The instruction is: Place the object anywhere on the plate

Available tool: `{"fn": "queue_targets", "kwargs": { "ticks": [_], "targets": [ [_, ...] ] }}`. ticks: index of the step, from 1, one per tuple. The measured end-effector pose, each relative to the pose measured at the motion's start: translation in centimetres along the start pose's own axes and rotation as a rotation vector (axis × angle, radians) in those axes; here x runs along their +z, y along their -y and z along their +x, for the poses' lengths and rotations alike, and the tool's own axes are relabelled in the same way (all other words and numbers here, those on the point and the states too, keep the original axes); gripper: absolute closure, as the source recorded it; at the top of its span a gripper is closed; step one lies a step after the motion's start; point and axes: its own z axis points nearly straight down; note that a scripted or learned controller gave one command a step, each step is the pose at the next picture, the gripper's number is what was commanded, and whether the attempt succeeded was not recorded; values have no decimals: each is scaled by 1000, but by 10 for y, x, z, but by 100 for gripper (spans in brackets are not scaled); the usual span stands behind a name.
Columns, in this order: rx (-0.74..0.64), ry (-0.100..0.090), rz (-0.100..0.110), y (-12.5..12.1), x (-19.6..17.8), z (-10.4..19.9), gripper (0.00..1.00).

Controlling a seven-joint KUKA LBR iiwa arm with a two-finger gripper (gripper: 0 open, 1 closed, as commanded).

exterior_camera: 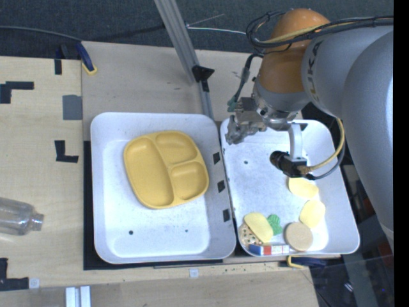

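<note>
the gripper [238, 130] hangs over the far left corner of the right bin [342, 232], close to the wall that divides the two bins, and its fingers are too small and dark against the wrist to say whether they are apart or together, so that cannot be told; nothing can be seen between them. the toys to pick from lie at the opposite, near end of the same bin: a yellow piece [258, 225] with a bit of green [274, 222] beside it, a round tan piece [298, 235] just right of those, and two pale yellow pieces [307, 200] stacked up the right side. so the objects lie toward the viewer and somewhat right of the gripper, well apart from it, with bare white floor between. the plate [166, 168], a yellow divided dish, sits in the left bin [102, 184], on the other side of the wall and to the gripper's left. the likely judgement is that the arm must first travel down the bin toward the near edge to reach a toy, then carry it back and leftward across the wall to the plate; the yellow piece, nearest the wall, looks the shortest carry.
</note>
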Motion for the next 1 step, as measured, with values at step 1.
{"fn": "queue_targets", "kwargs": {
  "ticks": [1],
  "targets": [
    [4, 2, 2, 36, 10, 13, 100]
  ]
}}
